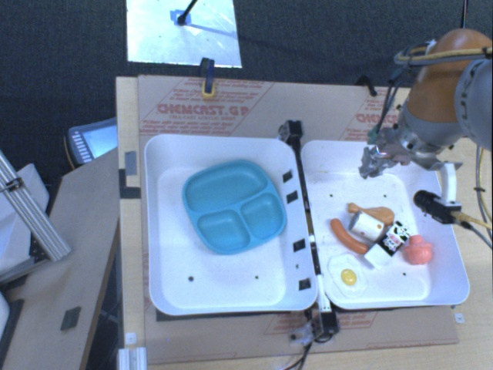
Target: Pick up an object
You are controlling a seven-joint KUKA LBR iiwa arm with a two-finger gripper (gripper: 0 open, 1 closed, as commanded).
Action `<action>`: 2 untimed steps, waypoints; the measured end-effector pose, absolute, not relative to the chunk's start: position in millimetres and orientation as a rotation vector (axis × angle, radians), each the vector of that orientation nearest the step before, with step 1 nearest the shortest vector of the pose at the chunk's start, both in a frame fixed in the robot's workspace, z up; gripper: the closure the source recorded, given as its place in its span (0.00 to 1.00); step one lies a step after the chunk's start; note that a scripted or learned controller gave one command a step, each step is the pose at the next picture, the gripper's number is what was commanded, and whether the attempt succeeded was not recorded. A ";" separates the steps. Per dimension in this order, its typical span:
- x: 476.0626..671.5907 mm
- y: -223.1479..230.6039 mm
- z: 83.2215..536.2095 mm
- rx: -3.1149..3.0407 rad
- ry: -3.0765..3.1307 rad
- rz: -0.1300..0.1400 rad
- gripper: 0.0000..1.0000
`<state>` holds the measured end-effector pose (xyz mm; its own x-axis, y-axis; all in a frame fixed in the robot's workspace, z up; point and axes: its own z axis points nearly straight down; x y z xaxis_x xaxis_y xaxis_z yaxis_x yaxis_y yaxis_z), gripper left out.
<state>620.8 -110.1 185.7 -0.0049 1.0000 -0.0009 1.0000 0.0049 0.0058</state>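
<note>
Blurring hides the gripper (373,163) over the right bin (447,284).

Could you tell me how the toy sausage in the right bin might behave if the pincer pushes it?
The sausage is long and rounded, so it would probably roll or pivot. It looks glossy, so possibly slippery. It lies against the fried egg, which might get nudged.

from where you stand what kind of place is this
Most likely a robotics lab test bench, not a kitchen: a grey and orange arm reaches over two white bins, toy food such as a fried egg and sausage lies in one.
</note>
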 end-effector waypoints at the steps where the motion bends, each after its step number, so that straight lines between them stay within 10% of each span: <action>1: 622.1 -110.2 227.4 2.212 2.225 0.005 1.00; 2: 616.6 -59.5 218.5 2.213 2.231 0.001 1.00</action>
<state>616.6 -59.5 218.5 -0.0081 1.0000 0.0008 1.0000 0.0081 0.0004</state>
